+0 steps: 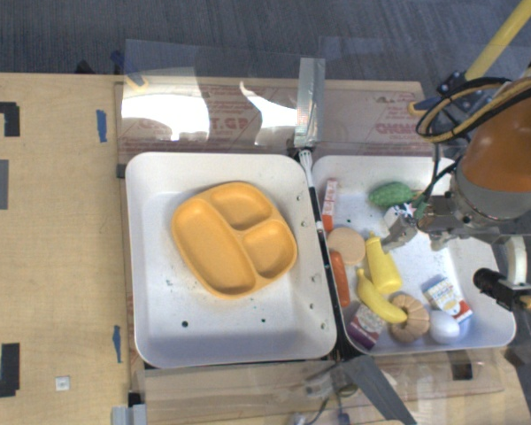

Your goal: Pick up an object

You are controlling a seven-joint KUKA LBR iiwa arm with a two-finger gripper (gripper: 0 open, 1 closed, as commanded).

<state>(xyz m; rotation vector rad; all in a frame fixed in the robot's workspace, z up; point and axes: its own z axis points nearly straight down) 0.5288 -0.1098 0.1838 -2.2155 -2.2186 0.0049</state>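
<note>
The right bin (474, 271) holds several small items. A green leafy toy (391, 194) lies at the back, with a red and white packet (329, 198) by the left wall. A tan disc (346, 245), an orange stick (339, 275), a yellow bottle (381, 269) and a banana (378, 302) crowd the left half. My gripper (404, 228) hangs low over the bin's middle, just right of the yellow bottle's top and below the green toy. I see nothing held in it.
A yellow divided plate (234, 237) lies in the left bin (150, 326). Near the right bin's front sit a wooden round piece (411, 318), a white egg (444, 327), a small blue and red carton (444, 294) and a purple item (365, 328). Cables loop above the arm.
</note>
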